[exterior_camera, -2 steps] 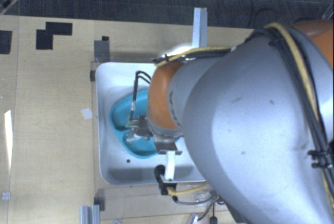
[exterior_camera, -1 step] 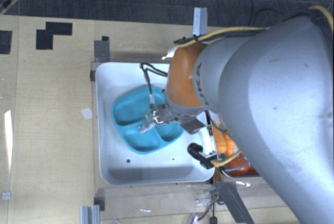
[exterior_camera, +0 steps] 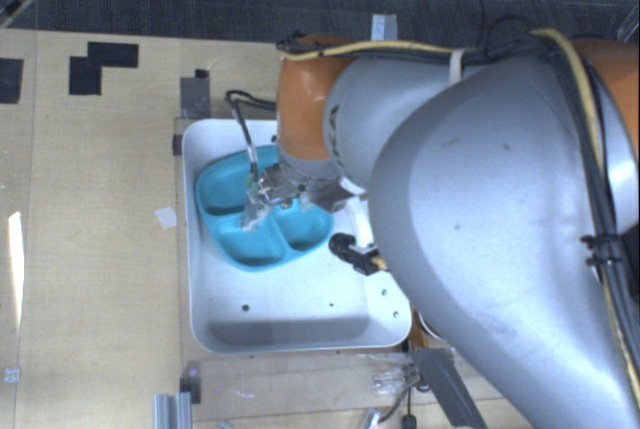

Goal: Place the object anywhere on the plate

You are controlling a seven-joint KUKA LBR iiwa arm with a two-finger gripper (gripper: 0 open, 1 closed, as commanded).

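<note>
1. Table and bin. The pale wooden table (exterior_camera: 90, 217) carries a shallow white bin (exterior_camera: 280, 312) with rounded corners. Grey metal brackets (exterior_camera: 195, 95) stand at the bin's far-left and near-left corners. Black angular marks (exterior_camera: 100, 64) lie on the table surface, well apart from the bin on its far-left side. A small pale scrap (exterior_camera: 165, 215) lies on the table just beside the bin's left wall.

2. Contents of the bin. We see one blue divided plate (exterior_camera: 218, 192) lying flat on the bin floor, in the far-left part of the bin, close to the left wall. Raised ridges split the plate into three compartments: one at the left, one toward the near side and one at the right. The parts of these compartments that the view shows are plain blue. The near part of the bin floor is bare white with a few small dark dots.

3. Arm. The grey arm (exterior_camera: 480, 217) reaches in from the right and covers the right side of the bin. Its orange band (exterior_camera: 305, 107) sits above the far edge of the plate.

4. Pincer. The pincer (exterior_camera: 262, 209) points down over the middle of the plate, where the ridges meet, and is at or just above the plate surface. We cannot tell whether it is released or clenched, nor whether it grasps anything.

5. Object. We cannot tell where the object lies; the wrist and pincer cover the middle of the plate.
</note>
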